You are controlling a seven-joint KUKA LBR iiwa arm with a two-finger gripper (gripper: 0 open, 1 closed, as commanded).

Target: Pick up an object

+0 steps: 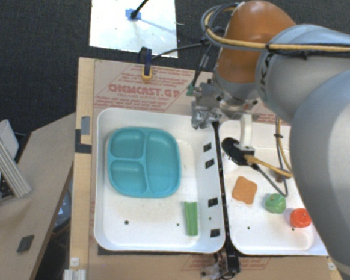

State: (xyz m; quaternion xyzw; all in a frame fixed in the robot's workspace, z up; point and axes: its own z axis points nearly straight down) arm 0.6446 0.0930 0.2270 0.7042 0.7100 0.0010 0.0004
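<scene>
Gripper (203, 115) hangs up-right of the teal plate (143, 162); you cannot tell how open it is or if it holds anything. Green stick (190, 218) lies below-right of the plate.

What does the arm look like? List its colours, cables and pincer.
The arm is bulky, rounded and grey, with a glossy orange band above the wrist. Yellow and black cables loop beside that band. The pincer is small, grey metal.
</scene>
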